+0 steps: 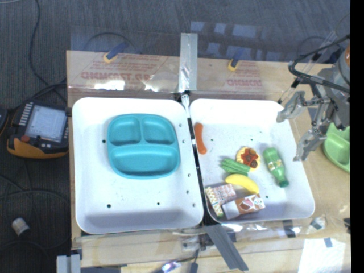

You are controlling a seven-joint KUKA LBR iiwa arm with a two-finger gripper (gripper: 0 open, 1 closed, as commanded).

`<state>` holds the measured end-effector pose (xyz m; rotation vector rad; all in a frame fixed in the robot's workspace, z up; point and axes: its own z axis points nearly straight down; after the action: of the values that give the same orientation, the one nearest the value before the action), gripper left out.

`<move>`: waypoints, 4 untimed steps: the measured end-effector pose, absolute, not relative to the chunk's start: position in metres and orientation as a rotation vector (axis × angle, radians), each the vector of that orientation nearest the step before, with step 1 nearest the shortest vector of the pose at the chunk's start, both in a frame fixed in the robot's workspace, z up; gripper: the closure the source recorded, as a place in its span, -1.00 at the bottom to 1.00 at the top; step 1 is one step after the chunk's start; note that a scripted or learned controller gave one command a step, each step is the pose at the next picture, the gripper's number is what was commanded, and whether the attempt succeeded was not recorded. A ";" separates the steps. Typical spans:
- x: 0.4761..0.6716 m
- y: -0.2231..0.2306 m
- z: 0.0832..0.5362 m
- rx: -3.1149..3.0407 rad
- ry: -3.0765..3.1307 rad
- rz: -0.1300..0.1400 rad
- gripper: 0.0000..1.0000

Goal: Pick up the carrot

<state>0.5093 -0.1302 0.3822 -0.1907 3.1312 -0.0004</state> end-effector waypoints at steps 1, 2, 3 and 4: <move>0.509 -0.130 0.382 -0.191 3.131 0.000 -1.00; 0.509 -0.130 0.382 -0.191 3.131 0.000 -1.00; 0.511 -0.129 0.392 -0.191 3.126 0.000 1.00; 0.545 -0.154 0.333 -0.187 3.133 0.002 1.00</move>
<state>0.5451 -0.1540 0.3326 -0.1867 3.1327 0.0018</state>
